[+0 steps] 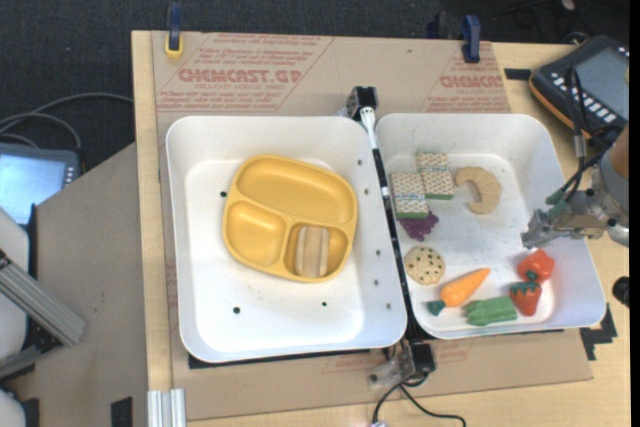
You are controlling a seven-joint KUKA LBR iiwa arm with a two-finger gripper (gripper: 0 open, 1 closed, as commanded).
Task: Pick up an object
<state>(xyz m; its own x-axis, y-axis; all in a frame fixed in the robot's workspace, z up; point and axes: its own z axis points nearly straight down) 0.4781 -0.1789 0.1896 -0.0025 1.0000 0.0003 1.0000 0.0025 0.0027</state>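
The yellow divided plate [290, 215] looks smooth, slightly glossy plastic (as do both white bins [200, 295]); the bench [250, 75] is matt board.

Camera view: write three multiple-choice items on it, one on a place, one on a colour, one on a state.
1. Where is the carrot?
A. right bin
B. left bin
C. on the yellow tray

2. What colour is the divided tray?
A. blue
B. yellow
C. green

3. How does the tool stand?
A. clamped on the carrot
B. above the left bin
C. above the right bin, apart from the carrot

Key: 1 A, it lies near that bin's front. 2 B, plainly yellow. 3 C, it hovers near the bin's right edge.
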